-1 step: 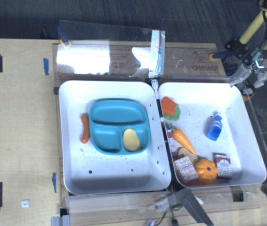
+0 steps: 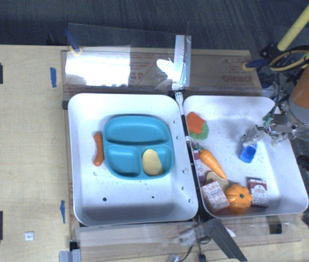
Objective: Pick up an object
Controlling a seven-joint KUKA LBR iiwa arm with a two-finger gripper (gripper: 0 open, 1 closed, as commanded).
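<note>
My gripper (image 2: 261,135) hangs over the upper right part of the right bin (image 2: 225,105), its fingers spread apart, so it is open with nothing between them. A small blue object (image 2: 248,154) lies on the bin floor just below the left fingertip (image 2: 248,136). Further left in this bin are an orange and green toy vegetable (image 2: 196,124) and a carrot (image 2: 212,162). A small orange pumpkin (image 2: 238,197) sits at the front, between two printed packets (image 2: 214,195) (image 2: 257,190).
The left bin (image 2: 83,146) holds a blue divided plate (image 2: 135,138) with a yellow piece of food (image 2: 152,161) in its front right section. An orange sausage-shaped piece (image 2: 98,148) lies left of the plate. Cables and a yellow rod (image 2: 301,18) stand at the back right.
</note>
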